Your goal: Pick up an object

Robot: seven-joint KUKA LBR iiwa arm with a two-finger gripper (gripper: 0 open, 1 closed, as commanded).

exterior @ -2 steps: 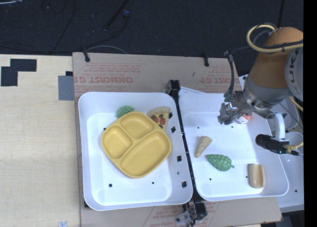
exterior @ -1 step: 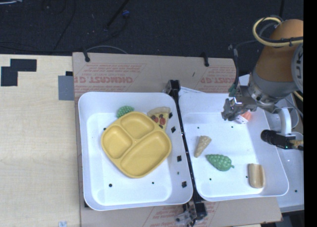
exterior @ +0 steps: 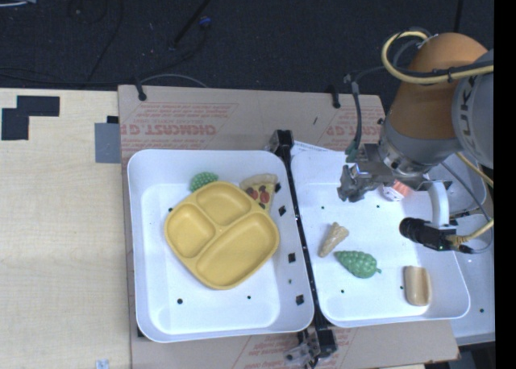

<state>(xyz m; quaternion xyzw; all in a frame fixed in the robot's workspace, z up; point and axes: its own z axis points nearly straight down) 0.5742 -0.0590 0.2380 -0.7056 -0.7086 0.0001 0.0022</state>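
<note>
Grey arm (exterior: 476, 118), orange band (exterior: 439, 85), yellow cable (exterior: 403, 45)

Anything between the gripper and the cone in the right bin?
Nothing visible. The gripper hangs over the right bin's upper left, with bare white floor between it and the cone. The green bunch lies beyond the cone.

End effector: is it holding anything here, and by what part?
Nothing is visibly held. The end effector hangs over the right bin, apart from the cone and grapes.
</note>
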